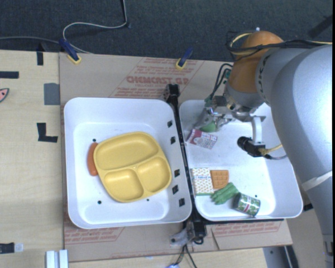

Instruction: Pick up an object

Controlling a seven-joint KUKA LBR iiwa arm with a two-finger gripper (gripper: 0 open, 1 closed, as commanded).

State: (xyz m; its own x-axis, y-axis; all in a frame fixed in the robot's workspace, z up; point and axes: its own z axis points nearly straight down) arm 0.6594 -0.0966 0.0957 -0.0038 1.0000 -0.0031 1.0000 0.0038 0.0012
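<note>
Tool (211, 118) low in right bin (279, 188), far-left corner, tips just beside small red/white packet (202, 139). Can't tell open/shut or if gripping anything. Same bin near edge: patterned card (201, 181), orange cracker (219, 178), green toy (224, 194), can (245, 204) on its side. Left bin (78, 149): yellow divided tray (133, 165) over an orange item (92, 159).

Left bin (78, 121): yellow tray (132, 165) lying over an orange item (91, 161). Blue-yellow clamps (70, 50) and (184, 59) at cardboard (151, 80) rear edge. Black cable (123, 7) behind.
</note>
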